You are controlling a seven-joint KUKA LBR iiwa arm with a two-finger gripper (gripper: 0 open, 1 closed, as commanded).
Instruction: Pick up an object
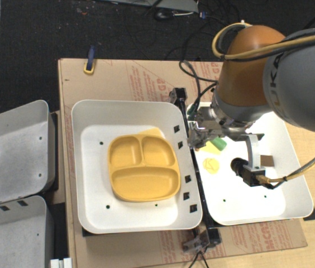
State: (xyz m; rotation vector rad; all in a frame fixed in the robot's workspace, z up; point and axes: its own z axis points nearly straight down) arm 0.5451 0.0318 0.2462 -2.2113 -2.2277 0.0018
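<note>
The arm reaches in from the right, and my gripper [204, 133] is low over the left edge of the right bin [269, 205]. A small green block [219, 144] lies right beside the gripper, partly hidden under it. Below that block, a flat yellow round piece [210, 164] rests on the bin floor. Further right in the same bin is a small brown block [267, 161]. The arm's bulk hides the top part of this bin.
The left bin [90, 205] holds a yellow divided plate [144, 168] at its middle. A black ridge with clips [190, 166] separates the two bins. Grey trays [12, 149] lie off the bench to the left.
</note>
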